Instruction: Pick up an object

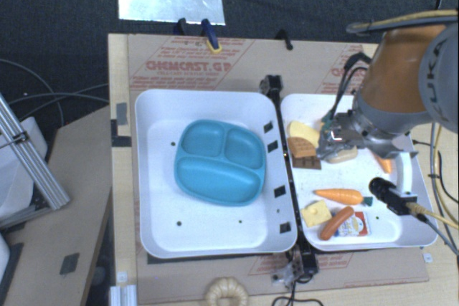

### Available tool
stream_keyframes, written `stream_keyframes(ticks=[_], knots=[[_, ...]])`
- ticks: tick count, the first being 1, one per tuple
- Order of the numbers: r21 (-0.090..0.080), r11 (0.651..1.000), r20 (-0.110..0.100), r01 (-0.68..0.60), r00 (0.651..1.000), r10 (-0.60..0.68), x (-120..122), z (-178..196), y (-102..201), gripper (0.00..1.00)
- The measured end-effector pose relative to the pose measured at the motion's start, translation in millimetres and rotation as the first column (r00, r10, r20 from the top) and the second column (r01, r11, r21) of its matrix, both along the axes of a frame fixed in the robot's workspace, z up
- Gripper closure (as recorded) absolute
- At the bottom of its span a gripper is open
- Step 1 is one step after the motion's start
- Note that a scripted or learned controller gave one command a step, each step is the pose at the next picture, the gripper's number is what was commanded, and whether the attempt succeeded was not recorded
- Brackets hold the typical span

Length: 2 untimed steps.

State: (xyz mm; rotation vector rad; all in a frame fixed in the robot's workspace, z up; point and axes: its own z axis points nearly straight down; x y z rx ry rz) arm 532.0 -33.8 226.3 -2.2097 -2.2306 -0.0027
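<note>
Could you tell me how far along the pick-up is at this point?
Done: the arm has reached into the right bin, with the gripper low beside the tan piece and brown cracker. In hand: nothing visibly held. Left: grasping and lifting; the carrot, sausage and cheese lie untouched, and the blue tray holds nothing.
</note>
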Motion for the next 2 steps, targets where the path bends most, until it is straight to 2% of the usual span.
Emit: stream_keyframes(ticks=[1,2], knots=[[0.000,1.000,0.000,0.000,1.000,0.000,-9,-10,54,1.00],[0.000,1.000,0.000,0.000,1.000,0.000,-35,2,94,1.00]])
